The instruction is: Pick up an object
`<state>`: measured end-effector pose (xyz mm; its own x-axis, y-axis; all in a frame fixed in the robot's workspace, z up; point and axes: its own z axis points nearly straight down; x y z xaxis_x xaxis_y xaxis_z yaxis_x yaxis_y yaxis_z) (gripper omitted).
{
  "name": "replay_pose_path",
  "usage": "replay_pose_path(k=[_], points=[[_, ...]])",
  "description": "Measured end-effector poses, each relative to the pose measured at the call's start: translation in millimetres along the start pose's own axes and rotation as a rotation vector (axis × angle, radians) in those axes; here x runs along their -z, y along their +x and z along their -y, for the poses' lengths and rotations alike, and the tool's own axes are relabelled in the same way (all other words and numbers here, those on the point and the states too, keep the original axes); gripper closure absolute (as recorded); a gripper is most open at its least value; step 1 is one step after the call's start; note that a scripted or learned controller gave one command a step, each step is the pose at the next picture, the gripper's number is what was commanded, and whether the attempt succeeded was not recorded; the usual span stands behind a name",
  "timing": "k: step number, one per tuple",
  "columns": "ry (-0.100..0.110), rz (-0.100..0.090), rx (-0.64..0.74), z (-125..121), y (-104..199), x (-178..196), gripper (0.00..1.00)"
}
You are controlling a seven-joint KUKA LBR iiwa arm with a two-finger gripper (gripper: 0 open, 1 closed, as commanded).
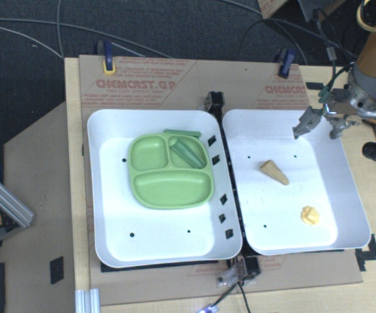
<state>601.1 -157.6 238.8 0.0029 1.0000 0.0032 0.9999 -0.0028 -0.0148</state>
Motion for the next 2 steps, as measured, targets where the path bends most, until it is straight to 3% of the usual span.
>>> replay_pose_path(k=[1,2], points=[[-0.014,0.003,0.003,-2,0,8,0.00],[-0.007,0.001,0.003,-8,4,-53,0.00]])
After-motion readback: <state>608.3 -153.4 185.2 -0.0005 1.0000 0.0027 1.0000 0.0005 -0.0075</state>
